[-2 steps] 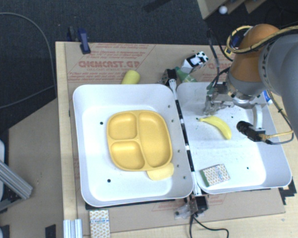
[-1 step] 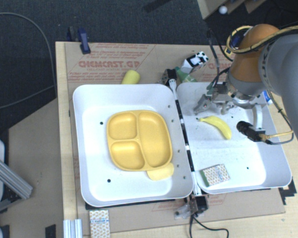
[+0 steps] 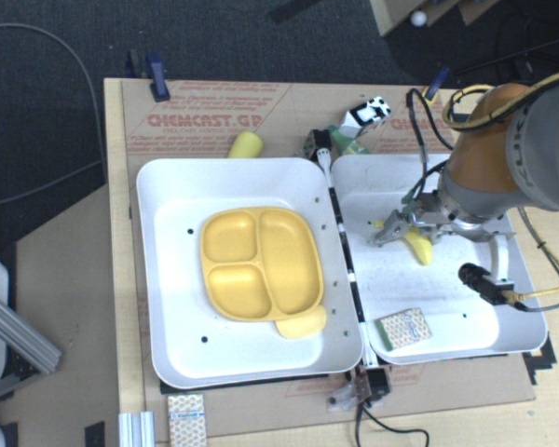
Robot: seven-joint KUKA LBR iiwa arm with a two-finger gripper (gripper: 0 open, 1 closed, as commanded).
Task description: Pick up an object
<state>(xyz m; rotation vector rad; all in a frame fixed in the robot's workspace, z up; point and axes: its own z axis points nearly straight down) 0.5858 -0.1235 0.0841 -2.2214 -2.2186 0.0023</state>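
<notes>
A small yellow thing, shaped like a banana [image 3: 419,246], can be seen in the right bin [image 3: 447,338], near the middle of its back half. The gripper [image 3: 398,228] is placed right over it, touching its top end. Thin grey metal fingers [image 3: 384,235] point to the left. It cannot be told if the claw is spread or pressed together, and it cannot be told if the banana is pinched.

A small flat packet [image 3: 403,328] with a speckled pattern is seen in the same bin, near the front edge, well apart from the banana. A black part with a cable [image 3: 484,285] hangs beside the arm, to the right of the banana.

The left bin [image 3: 168,250] is taken up by a smooth yellow plate [image 3: 261,263] with three rounded parts. A yellow piece [image 3: 301,323] peeks out from under its front edge.

Both bins are white, shallow and shiny, with rounded corners. They are set on a brown board [image 3: 214,110] with red letters. A yellow round thing [image 3: 245,144] lies on the board behind the left bin.
</notes>
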